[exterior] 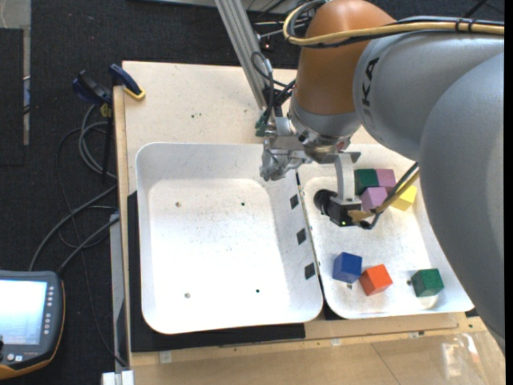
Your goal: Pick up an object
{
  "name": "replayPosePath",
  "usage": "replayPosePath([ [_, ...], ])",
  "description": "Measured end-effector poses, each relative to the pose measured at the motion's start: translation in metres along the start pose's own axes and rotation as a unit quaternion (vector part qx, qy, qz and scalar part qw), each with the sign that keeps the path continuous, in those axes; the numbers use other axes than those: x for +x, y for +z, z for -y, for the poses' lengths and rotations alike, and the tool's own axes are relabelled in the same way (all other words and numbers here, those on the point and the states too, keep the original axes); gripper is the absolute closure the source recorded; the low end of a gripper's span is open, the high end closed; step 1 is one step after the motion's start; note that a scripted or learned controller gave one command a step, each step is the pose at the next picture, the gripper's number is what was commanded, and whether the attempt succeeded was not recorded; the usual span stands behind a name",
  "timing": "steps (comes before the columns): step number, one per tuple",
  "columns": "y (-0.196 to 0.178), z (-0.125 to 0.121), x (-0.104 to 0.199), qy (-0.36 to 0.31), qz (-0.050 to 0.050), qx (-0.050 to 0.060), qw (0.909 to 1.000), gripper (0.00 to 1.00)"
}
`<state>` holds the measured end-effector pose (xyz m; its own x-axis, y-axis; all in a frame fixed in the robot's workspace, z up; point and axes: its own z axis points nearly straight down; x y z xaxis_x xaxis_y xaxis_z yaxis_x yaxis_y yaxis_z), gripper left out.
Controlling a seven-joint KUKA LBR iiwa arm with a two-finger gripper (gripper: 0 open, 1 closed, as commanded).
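Several small blocks lie in the right bin. A blue block, an orange block and a dark green block sit near its front. Further back, a green block, two purple blocks and a yellow block cluster together, partly under the arm. My gripper hangs over the back end of the rim between the two bins, to the left of that cluster. I see no block at its tip.
The left bin stands beside the right one on the pale bench. A blue and yellow clamp is at the bench's back left corner. Cables and a handheld screen lie off the bench on the left.
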<state>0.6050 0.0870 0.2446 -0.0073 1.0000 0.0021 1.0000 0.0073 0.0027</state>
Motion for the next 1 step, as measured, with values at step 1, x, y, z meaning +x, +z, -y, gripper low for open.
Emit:
replayPosePath([
  [1,0.0005,0.0007,-0.0038,0.002,0.001,0.001,1.0000,0.00],
])
